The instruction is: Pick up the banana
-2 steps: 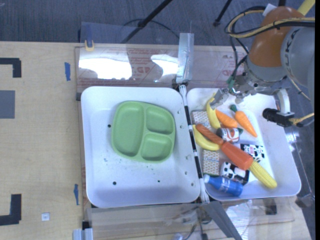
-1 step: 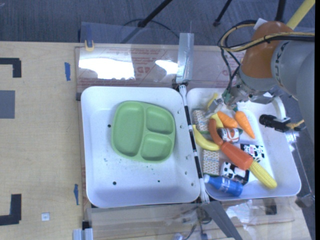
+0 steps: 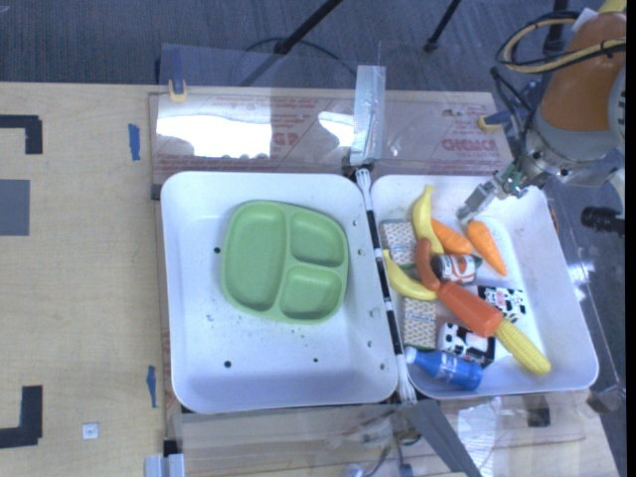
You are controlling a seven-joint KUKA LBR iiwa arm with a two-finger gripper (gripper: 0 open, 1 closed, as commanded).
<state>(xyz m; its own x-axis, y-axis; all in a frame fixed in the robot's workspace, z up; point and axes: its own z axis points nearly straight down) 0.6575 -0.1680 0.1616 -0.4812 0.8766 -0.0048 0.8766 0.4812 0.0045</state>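
Grey metal two-finger gripper (image 3: 477, 203) hangs over the right white bin (image 3: 566, 266) near its far edge, holding nothing (how far its jaws are parted I cannot tell); just to its left lies the yellow curved plastic banana (image 3: 424, 219), long axis running away from the camera, beside an orange toy carrot (image 3: 486, 245).

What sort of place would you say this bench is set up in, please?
Probably a robotics lab: an arm reaches over two white bins on a bench, with toy food such as a banana in one, and tripod legs stand on carpet behind.
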